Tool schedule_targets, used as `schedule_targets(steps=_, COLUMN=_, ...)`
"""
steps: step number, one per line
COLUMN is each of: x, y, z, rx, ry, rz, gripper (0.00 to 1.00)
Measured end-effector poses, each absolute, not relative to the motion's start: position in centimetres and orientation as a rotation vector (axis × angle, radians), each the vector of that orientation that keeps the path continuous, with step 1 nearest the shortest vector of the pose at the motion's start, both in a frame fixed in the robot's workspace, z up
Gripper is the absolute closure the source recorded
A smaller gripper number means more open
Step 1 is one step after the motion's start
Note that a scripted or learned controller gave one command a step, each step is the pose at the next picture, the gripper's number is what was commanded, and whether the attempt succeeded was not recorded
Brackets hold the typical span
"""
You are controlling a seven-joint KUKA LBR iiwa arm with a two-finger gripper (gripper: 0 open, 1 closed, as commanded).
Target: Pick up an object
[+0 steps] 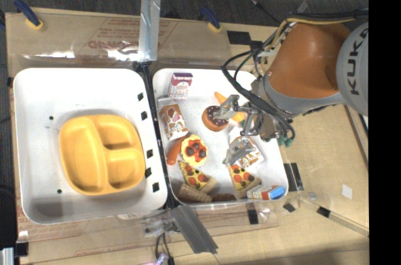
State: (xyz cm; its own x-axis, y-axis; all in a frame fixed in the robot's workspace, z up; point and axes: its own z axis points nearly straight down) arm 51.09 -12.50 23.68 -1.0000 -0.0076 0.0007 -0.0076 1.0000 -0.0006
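We see the gripper [241, 135] low over the right bin [276, 160], its metal fingers spread apart above a small white carton [245, 156] that lies tilted on the bin floor; nothing sits between the fingers, so the hand is released and holds no object; whether a fingertip touches the carton we cannot tell. The grey arm with its orange band [301, 63] comes in from the right, with black cables looping around the wrist.

Just left of the gripper lies a chocolate doughnut [215, 118], with an orange carrot-like piece [225, 104] beside it; below the carton lies a pizza slice [243, 181], and near the bin's lower right corner a small tube with a red and blue end [268, 193]. Farther left we find a round pizza piece [194, 150], a 2nd pizza slice [195, 178], a brown snack packet [173, 121] and, at the top, a small milk carton [180, 86].

The left bin [37, 94] holds a yellow divided tray [100, 153] with 3 compartments, well apart from the gripper.
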Motion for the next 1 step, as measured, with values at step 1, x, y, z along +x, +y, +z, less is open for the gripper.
schedule_targets(steps=1, x=56.34, y=-14.28, z=9.28, rx=0.181, ry=-3.141, rz=0.002, gripper=0.0)
